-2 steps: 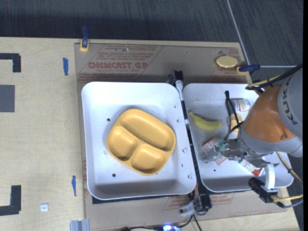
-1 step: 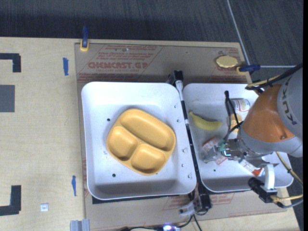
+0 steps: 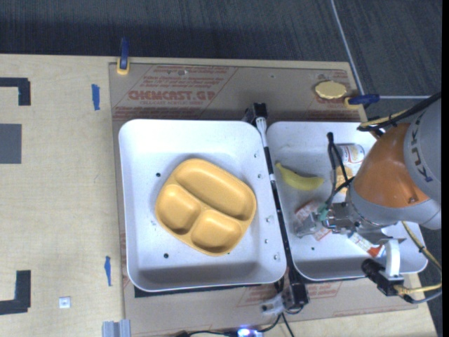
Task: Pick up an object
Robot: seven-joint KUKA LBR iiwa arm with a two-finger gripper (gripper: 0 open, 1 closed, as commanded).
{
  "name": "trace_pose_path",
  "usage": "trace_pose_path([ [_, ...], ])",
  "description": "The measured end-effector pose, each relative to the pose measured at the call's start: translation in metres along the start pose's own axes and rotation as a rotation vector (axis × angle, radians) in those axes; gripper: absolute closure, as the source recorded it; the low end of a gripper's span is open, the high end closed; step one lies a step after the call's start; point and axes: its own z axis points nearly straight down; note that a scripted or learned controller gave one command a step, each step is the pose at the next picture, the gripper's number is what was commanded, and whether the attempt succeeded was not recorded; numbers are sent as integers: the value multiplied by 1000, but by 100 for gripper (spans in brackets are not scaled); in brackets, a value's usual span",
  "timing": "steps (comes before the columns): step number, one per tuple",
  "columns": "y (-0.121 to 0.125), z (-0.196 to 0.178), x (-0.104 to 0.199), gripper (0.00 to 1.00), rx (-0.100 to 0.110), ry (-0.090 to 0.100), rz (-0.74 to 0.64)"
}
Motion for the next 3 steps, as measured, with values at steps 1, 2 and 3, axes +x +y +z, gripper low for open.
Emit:
trace_pose_path([
  [1,0,0,0,0,0,1,-1],
  [2,2,-10,0,100,-4,-1,-1],
  [3,43,-113,85,100,4,4,-4],
])
